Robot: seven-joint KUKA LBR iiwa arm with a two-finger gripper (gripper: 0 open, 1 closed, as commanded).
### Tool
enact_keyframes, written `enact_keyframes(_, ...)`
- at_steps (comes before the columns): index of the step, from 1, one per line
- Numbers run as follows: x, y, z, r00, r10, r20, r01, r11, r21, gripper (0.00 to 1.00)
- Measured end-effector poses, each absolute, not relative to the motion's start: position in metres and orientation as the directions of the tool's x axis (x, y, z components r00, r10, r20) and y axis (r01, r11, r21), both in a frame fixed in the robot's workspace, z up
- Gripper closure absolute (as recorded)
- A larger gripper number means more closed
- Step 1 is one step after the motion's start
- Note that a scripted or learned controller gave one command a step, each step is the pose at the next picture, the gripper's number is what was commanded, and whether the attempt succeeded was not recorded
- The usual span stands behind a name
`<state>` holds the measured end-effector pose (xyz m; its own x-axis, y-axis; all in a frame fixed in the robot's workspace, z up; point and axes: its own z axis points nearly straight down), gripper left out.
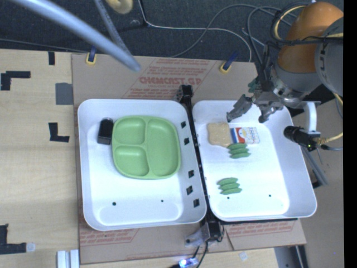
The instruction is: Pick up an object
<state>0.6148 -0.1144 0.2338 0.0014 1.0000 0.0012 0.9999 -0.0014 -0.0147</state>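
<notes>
The gripper (252, 111) is seen above the right bin (290, 197), near its far edge, fingers spread apart with nothing between them. Just below it lie a tan bread slice (218, 134), a small printed packet (246, 135) and a green pea pod (240, 151); a second pod (228, 186) lies nearer. In the left bin (95, 205) a green divided plate (146, 147) and a dark block (105, 131) are found. The packet's print is too small to be read.

High slanted overhead of both bins (89, 149)
</notes>
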Motion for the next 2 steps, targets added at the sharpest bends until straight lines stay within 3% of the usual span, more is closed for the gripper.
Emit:
enact_keyframes(1, 0.617, -0.114, 0.242, -0.001, 1.000, 0.000, 1.000, 0.001, -0.001, 0.00)
enact_keyframes(2, 0.614, -0.112, 0.198, -0.001, 1.000, -0.001, 1.000, 0.001, -0.005, 0.00)
